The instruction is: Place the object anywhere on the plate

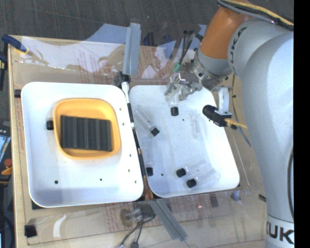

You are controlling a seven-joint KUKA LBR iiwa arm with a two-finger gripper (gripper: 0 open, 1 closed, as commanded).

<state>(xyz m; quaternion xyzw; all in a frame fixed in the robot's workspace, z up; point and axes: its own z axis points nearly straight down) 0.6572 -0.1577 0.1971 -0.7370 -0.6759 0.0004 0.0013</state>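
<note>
Hovering over the far edge of the right bin (225, 182), my gripper (174, 103) seemed to pinch a small dark-capped vial (174, 110), lifted clear because the yellow plate (85, 110) waited well apart in the left bin (36, 185).

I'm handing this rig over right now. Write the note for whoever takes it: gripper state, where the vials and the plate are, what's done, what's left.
Gripper: over the back edge of the right bin; nothing visible between its fingers, and open or shut cannot be told.
Plate: yellow, in the left bin, carrying a dark ribbed insert. No vial on it.
Vials: clear with black caps, all in the right bin. One near the left wall, two near the front, one small cap just below the gripper.
Done: nothing placed yet.
Left: pick one vial, carry it to the plate, release.
</note>
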